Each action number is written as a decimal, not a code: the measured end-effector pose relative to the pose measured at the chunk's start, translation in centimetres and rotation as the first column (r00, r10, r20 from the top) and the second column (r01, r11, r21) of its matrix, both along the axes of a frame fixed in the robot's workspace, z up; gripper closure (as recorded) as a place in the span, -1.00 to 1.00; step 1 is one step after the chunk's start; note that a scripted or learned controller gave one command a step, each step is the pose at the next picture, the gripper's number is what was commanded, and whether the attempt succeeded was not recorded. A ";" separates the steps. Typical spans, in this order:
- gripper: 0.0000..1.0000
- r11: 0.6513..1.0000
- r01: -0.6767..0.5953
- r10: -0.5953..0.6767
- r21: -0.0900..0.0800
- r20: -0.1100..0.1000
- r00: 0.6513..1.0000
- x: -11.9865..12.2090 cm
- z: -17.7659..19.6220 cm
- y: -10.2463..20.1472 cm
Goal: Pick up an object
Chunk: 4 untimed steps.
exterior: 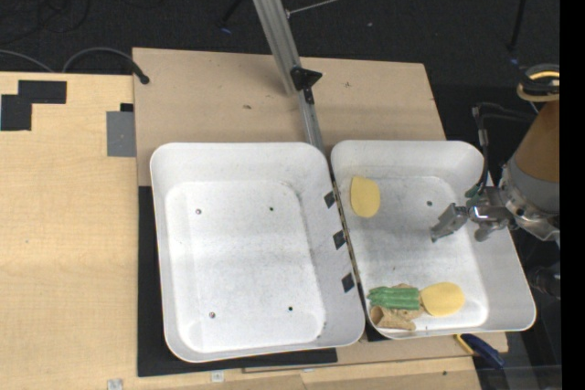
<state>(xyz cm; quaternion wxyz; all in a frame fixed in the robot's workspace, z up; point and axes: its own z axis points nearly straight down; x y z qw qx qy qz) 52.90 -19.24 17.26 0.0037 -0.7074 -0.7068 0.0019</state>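
Observation:
In the right bin (411, 155) lie a pale yellow oval piece (365, 196) near its left wall, a round yellow piece (443, 299) at the front, a green ridged piece (395, 296) beside it, and a tan piece (395, 318) at the front edge. My gripper (464, 222) hangs over the bin's right side, well apart from all of them. Its fingers stand open with nothing between them. The arm's orange band (545, 142) shows at the right.
The left bin (183, 164) stands next to the right one, with black clips (336, 237) along the shared wall. A slanted metal rail (274, 23) rises behind the bins. A yellow ring (541, 82) sits at the far right.

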 end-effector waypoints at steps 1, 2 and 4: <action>-1.00 1.000 0.000 0.000 0.000 0.000 1.000 0.0 -5.6 -0.9; 1.00 1.000 0.004 -0.004 -0.001 0.005 1.000 0.1 -4.3 -1.1; 1.00 1.000 -0.002 0.002 -0.003 0.009 1.000 0.0 4.4 -2.2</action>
